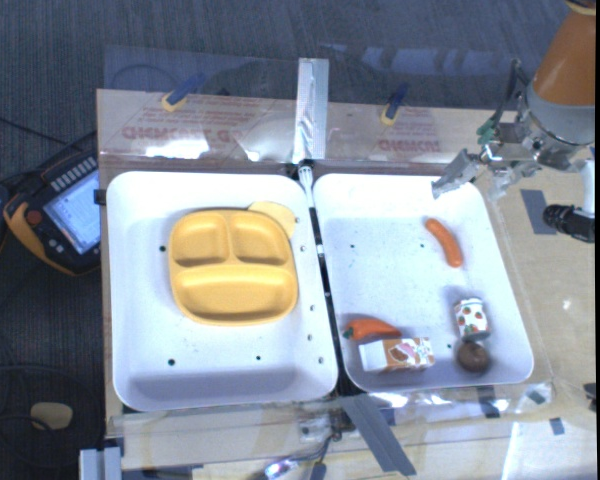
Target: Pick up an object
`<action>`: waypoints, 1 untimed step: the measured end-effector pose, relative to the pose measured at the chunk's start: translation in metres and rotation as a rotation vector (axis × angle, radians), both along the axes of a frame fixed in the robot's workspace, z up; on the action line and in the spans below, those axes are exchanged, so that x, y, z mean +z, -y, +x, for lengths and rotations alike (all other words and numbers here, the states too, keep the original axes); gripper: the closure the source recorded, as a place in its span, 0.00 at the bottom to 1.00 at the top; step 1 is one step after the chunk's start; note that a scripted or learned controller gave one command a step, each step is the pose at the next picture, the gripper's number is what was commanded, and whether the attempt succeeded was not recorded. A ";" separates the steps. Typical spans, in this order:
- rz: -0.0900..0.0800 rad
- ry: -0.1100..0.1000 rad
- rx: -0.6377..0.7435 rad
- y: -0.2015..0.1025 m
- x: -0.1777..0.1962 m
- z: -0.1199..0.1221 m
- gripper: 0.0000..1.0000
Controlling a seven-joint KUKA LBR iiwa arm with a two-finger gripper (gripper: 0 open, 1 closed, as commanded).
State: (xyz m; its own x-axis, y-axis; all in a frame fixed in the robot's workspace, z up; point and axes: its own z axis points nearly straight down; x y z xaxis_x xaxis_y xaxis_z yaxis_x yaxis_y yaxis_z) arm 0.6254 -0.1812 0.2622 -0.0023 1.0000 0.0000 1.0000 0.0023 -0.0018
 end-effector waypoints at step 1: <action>-0.001 0.000 0.074 0.043 -0.108 -0.009 0.00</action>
State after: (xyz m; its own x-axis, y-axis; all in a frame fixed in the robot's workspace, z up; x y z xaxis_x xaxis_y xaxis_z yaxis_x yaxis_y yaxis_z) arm 0.6161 -0.2237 0.1538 -0.0767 0.9971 -0.0010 0.9971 0.0767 -0.0023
